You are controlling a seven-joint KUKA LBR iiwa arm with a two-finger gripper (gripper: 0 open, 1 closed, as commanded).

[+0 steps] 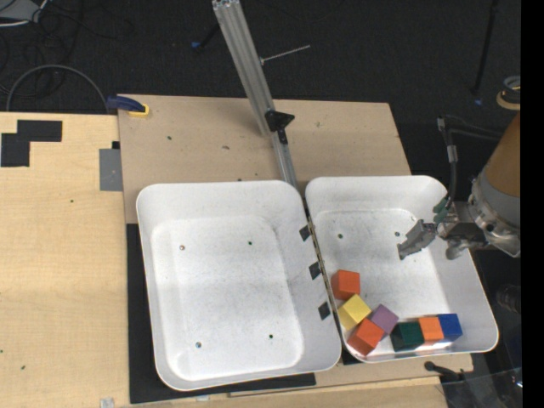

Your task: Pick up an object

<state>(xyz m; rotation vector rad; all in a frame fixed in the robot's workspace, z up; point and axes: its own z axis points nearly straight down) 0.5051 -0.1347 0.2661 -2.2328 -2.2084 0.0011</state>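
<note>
Coloured blocks lie crowded in the near corner of the right bin [374,195]: green block [407,336], orange block [432,328] and blue block [450,325] along its front wall, red block [368,336], purple block [384,318] and yellow block [353,309] beside them. I think they slid there together. Farther inside this bin, the gripper [435,235] hangs above bare floor, fingers apart, holding nothing.

Jaws [435,240] apart, seemingly empty, over right bin [408,195]; blocks [387,319] clustered at its near edge.
</note>
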